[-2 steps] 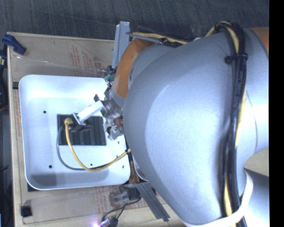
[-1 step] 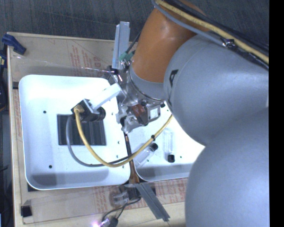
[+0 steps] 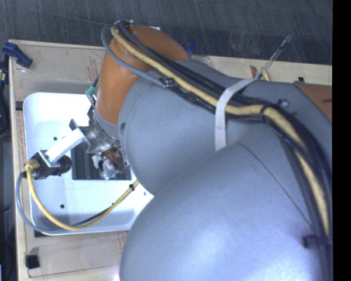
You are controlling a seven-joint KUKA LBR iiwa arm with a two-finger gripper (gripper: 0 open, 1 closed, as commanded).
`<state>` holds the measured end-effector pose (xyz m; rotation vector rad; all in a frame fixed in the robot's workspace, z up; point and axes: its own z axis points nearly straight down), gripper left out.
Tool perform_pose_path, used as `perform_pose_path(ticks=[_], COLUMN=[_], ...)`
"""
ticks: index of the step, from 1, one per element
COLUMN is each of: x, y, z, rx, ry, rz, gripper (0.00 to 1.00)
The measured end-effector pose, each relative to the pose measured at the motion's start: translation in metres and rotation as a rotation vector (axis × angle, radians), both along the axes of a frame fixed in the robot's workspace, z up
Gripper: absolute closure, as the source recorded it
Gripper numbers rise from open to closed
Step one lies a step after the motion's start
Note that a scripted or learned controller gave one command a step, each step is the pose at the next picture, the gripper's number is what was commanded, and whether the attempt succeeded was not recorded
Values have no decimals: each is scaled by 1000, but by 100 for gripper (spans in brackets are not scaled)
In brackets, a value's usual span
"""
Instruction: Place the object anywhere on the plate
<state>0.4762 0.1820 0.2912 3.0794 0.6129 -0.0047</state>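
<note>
Crowding the wooden bench (image 3: 64, 256) — arm (image 3: 234, 174) over white bin (image 3: 38, 113), dark carpet (image 3: 222, 10) beyond.

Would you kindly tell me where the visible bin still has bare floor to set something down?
Bare white floor shows along the left bin's left wall and near its front edge, inside the yellow cable loop. The middle right is crowded by the gripper and the arm.

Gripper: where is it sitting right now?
In the camera view the gripper is on the left side, low inside the left white bin, just beneath the arm's orange band, with a yellow cable looping below it.
</note>
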Motion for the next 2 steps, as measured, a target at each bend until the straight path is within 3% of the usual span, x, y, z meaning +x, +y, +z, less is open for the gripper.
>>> perform_pose_path(ticks=[1,2], x=[44,91], y=[-40,-97], z=[44,110], rx=[0,3], ry=[-5,-1], rz=[-185,-130], gripper=[100,100])
